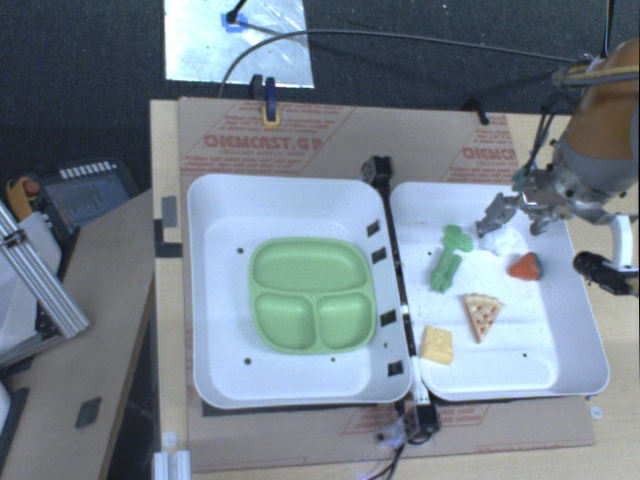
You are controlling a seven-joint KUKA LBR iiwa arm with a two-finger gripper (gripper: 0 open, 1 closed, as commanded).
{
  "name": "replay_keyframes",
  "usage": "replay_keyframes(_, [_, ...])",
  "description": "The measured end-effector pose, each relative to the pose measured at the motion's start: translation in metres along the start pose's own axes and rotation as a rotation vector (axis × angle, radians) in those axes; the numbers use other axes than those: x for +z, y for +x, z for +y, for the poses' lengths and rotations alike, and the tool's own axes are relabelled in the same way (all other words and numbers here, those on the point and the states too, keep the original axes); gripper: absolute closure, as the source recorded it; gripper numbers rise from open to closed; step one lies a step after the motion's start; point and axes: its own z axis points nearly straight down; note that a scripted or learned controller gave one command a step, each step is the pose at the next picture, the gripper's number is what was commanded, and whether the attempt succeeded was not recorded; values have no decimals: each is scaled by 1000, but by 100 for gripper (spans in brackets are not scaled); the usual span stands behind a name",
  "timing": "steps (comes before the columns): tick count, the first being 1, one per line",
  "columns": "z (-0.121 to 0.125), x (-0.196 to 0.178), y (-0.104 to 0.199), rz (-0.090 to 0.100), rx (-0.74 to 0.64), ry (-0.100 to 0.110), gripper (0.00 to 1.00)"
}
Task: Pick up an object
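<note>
Two white bins sit side by side on the tabletop point(300, 133). Left bin point(215, 268): one green three-compartment plate point(312, 295). Right bin point(570, 353), front to back: one yellow cheese block point(437, 345); one pizza slice point(482, 316), tan crust, red spots; one red strawberry point(525, 266); one green vegetable point(449, 257), elongated; one small white item point(505, 240). One tool point(512, 215) hangs over the white item, fingers spread, gripping nothing.
</note>
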Motion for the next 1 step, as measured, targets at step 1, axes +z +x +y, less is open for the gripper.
replay_keyframes(1, [3, -8, 0, -2, -3, -12, 0])
